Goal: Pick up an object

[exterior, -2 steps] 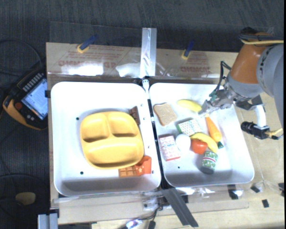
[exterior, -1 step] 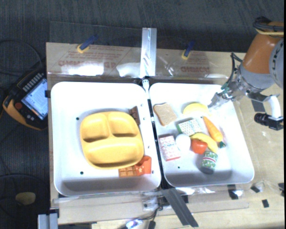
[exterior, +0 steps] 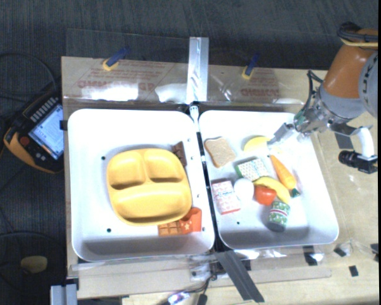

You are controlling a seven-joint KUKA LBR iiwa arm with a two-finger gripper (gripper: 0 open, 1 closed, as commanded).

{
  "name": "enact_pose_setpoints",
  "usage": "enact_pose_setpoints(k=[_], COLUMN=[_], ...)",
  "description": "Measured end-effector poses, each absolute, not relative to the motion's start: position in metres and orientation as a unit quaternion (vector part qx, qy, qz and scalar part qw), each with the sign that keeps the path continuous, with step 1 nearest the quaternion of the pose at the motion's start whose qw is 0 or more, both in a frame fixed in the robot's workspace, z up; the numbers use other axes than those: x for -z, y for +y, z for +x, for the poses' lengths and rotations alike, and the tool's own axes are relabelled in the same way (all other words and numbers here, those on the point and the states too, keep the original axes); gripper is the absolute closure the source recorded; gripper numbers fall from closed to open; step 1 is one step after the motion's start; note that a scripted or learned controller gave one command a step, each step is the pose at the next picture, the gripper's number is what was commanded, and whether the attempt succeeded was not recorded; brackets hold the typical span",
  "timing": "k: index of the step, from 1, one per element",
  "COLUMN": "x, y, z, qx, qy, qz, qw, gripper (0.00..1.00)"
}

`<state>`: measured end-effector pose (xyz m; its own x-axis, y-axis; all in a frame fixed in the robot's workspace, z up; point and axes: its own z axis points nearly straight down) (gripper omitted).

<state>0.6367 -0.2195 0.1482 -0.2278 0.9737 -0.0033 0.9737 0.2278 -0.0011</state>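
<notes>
A: Where are the objects sitting?

B: They are lying in the right bin (exterior: 327,224): a bread slice (exterior: 220,150) near its left wall, a yellow piece (exterior: 255,143) toward the back, a carrot (exterior: 282,172) beside a green-checked packet (exterior: 253,168), then a banana (exterior: 267,182), a tomato (exterior: 265,195), a white egg (exterior: 244,189), a pink card (exterior: 224,196) and a green patterned can (exterior: 279,215) nearest the front.

A: And the gripper?

B: The gripper (exterior: 284,133) is hanging over the bin's back right part, just beside the yellow piece, holding nothing. Whether its grip is spread or pressed together, I cannot tell.

A: The arm (exterior: 350,75)?

B: It is reaching in from the right, orange band up.

A: The left bin (exterior: 82,170)?

B: It is carrying a yellow tray (exterior: 149,184), with a brown block (exterior: 179,152) at the tray's back corner and an orange box (exterior: 192,221) plus a waffle (exterior: 169,229) at its front.
</notes>
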Motion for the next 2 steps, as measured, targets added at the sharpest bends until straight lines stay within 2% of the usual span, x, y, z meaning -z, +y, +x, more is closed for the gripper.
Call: enact_pose_setpoints(k=[1, 2], x=[-0.096, -0.096], y=[-0.22, -0.214], z=[0.623, 0.638], qx=[-0.0048, -0.0091], qy=[0.855, 0.753], qz=[0.519, 0.658], qw=[0.008, 0.006], gripper=[0.0, 0.0])
